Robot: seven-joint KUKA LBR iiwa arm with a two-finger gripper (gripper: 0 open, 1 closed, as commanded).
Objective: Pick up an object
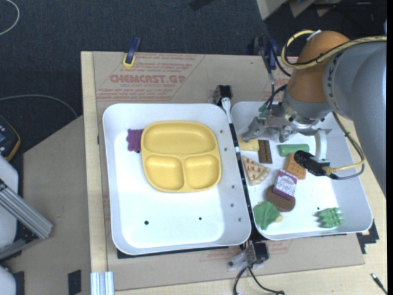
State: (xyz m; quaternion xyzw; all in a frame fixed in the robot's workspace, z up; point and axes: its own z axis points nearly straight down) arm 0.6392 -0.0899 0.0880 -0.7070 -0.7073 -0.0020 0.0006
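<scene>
My gripper [265, 131] hangs low over the far left part of the right bin [350, 192], under the grey arm and its orange band [316, 63]. Right beneath it lie a brown bar [264, 151] and a pale yellow piece [249, 145]. A green piece [291, 148] and an orange cracker [296, 168] lie just to its right. Nearer the front are a pizza slice [255, 169], a purple packet [285, 182], a brown cookie [279, 199], a green leaf [266, 214] and a bumpy green toy [328, 217]. Nothing is seen held.
The left bin [129, 220] holds a yellow divided plate [181, 154] with a purple toy [133, 140] at its left edge. A black part with a yellow cable [313, 163] reaches over the right bin. The ridge between the bins [236, 165] runs close to the gripper.
</scene>
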